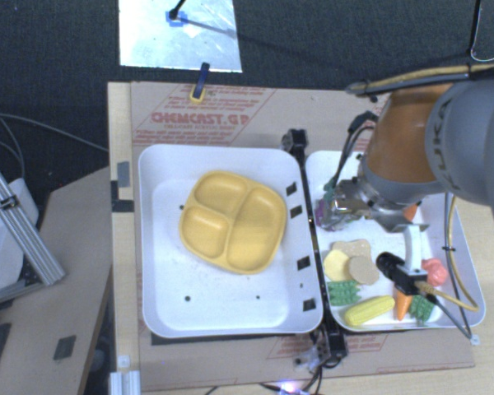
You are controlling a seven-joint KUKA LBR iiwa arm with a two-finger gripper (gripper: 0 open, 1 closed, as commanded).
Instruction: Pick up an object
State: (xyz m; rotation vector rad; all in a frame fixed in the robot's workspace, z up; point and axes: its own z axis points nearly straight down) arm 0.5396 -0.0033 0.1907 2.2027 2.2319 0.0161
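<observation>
Two shallow white plastic bins are sitting side by side on the surface [198, 113]: the left bin [160, 220] is carrying one smooth yellow plate [233, 220] with three rounded compartments. The right bin [469, 290] is holding a cluster of small toy foods, including one knobbly corn cob [369, 309], one orange carrot [403, 304], two pale round slices [350, 264] and some green pieces. The claw [339, 206] is hanging over that bin's upper part, its state impossible to tell.

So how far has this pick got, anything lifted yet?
Nothing looks lifted. The arm is over the right bin, covering its upper half. The corn, carrot and other toy food lie in the bin's lower part. The yellow plate sits in the left bin. Grasping and lifting remain.
</observation>
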